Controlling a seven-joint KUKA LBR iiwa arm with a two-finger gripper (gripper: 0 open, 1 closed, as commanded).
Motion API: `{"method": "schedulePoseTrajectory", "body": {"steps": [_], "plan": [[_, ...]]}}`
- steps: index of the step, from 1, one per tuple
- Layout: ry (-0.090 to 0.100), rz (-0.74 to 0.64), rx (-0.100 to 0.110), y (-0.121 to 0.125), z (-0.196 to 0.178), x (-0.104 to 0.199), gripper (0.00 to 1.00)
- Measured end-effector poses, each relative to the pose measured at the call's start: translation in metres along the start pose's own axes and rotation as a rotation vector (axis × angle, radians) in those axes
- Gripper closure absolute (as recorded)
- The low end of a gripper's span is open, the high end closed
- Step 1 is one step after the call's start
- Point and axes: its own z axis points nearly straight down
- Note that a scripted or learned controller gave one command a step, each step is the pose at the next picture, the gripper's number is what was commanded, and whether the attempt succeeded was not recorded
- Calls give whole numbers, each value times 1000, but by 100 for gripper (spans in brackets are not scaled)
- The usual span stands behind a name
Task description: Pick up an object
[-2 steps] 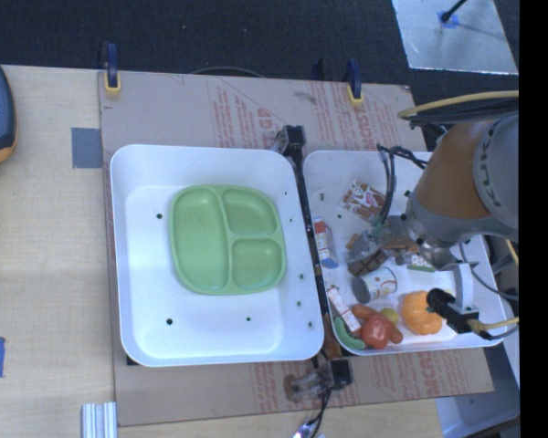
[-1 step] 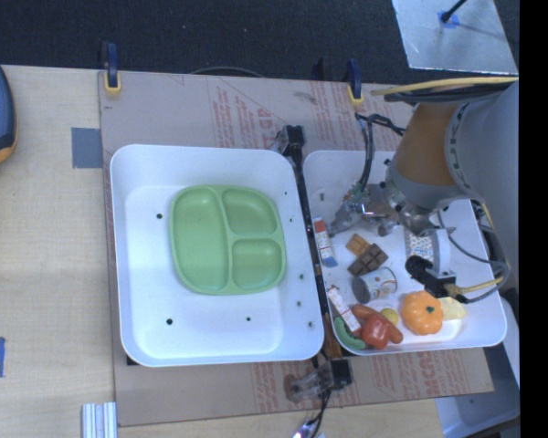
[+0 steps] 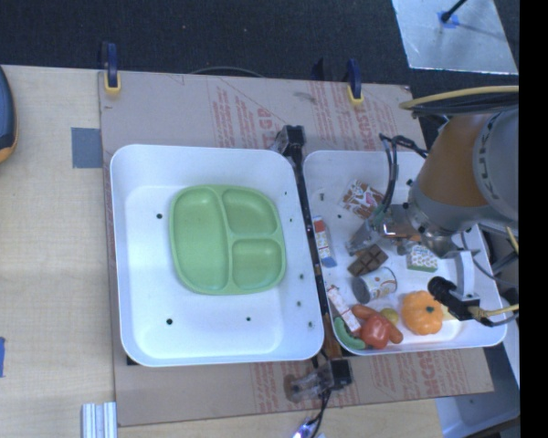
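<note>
The gripper (image 3: 395,228) hangs low in the right bin (image 3: 324,167); whether it grips anything cannot be told. A brown chocolate bar (image 3: 367,261) lies just beside it, an orange pumpkin (image 3: 422,313) nearer the front. The left bin (image 3: 132,245) holds a green plate (image 3: 226,240) on the wooden bench (image 3: 36,263).

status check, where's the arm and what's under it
Arm over right bin. Small objects piled there: orange pumpkin, brown block, red pepper. Green plate in left bin.

A glossy green sectioned plastic plate (image 3: 226,239) is lying in a smooth white plastic bin (image 3: 128,272); matt brown cardboard sheeting (image 3: 210,108) is showing at twelve o'clock.
</note>
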Motion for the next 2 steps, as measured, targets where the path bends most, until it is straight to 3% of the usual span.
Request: {"method": "schedulePoseTrajectory", "body": {"steps": [1, 2], "plan": [[1, -8, -9, 54, -1, 32, 0], [0, 0, 4, -24, 1, -7, 0]]}}
